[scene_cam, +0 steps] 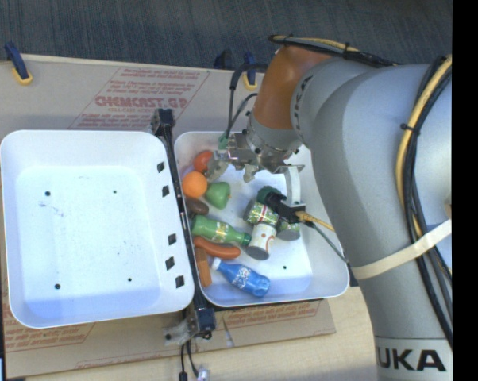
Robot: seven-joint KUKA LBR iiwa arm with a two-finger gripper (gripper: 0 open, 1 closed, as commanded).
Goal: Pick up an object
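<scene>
The right bin [322, 272] holds a heap of small objects. My gripper [240, 162] hangs low over the bin's far end, just right of a red-orange piece [202, 161] and above a green piece [218, 194]. An orange ball [194, 184] lies against the bin's left wall. Nearer the front lie a green bottle [221, 231], an orange sausage-shaped toy [217, 250] and a blue bottle [244, 279]. A green patterned can [263, 213] and a grey-capped cylinder [259, 245] sit under the wrist's right side. The wrist hides the bin's far right corner.
The left bin [32, 213] is beside the right one, divided from it by a black clamp strip [171, 205]. Both rest on a cardboard sheet [136, 94]. The big grey arm [374, 157] covers the bench's right side, with cables [322, 225] trailing over the bin.
</scene>
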